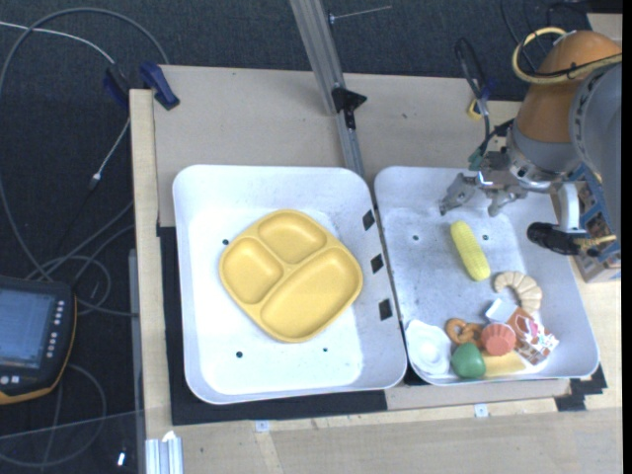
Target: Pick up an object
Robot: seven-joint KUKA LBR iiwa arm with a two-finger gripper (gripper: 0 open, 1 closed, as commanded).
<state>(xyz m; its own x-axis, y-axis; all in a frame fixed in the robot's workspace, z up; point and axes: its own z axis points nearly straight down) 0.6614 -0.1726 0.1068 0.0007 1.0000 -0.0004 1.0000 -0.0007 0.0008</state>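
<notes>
grey pincer (pixel 481 197) spread open, holding nothing, above yellow corn (pixel 470 250)

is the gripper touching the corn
Apart. The camera view shows bare white bin floor between the gripper and the corn, which lies below it in the right bin.

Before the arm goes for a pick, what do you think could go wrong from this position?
1. The end effector hangs near the right bin's far edge, apart from every item, so closing here would likely grab nothing.
2. The corn cob is rounded and lies loose; it may roll away on contact.
3. The toy food pile in the near corner is tightly packed, so neighbours could get dragged or jammed.
</notes>
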